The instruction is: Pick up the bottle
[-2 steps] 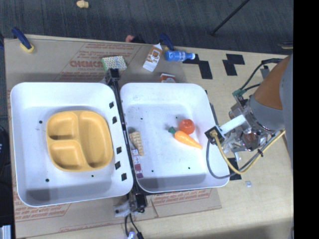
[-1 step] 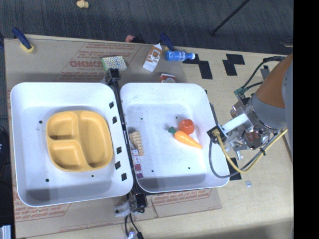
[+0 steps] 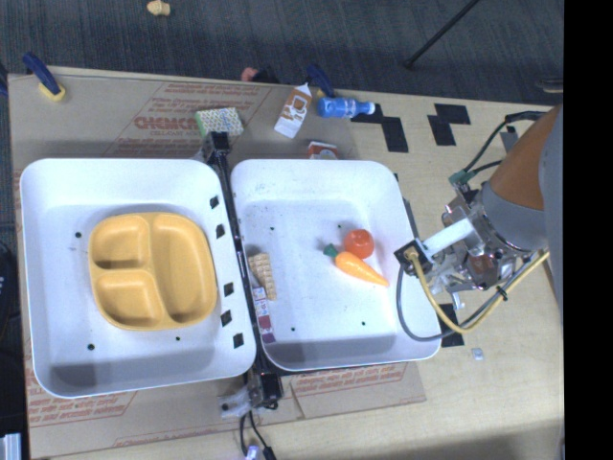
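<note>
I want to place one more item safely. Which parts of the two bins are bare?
Right bin: bare along its far wall and its near wall; crowded mid-right around carrot and tomato. Left bin: only a narrow margin around the yellow tray, widest along its near wall.

the small blue plastic bottle (image 3: 343,108) lies on the bench behind the bins with open room above it. a little white carton (image 3: 293,111) lies just beside it.
</note>
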You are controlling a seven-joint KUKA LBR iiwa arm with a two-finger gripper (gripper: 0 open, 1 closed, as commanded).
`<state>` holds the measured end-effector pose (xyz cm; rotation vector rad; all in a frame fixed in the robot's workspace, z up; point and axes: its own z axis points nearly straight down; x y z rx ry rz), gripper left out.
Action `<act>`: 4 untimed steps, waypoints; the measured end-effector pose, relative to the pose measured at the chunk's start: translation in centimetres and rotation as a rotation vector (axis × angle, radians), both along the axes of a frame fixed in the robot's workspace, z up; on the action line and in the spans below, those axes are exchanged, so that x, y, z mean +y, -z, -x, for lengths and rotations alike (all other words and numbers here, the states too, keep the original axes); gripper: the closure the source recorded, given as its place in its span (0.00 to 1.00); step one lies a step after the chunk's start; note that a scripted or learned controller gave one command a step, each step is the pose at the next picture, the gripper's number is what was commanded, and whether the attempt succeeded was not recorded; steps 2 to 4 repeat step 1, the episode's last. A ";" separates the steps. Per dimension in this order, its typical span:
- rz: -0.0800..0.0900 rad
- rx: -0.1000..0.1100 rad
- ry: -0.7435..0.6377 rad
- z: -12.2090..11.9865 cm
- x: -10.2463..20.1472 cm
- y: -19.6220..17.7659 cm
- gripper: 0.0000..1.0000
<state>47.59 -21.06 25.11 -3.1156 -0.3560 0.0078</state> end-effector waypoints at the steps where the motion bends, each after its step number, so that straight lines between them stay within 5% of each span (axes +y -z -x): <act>1: 0.002 -0.003 0.020 -0.1 0.0 -1.8 1.00; 4: 0.002 -0.003 0.020 -0.1 0.0 -1.8 1.00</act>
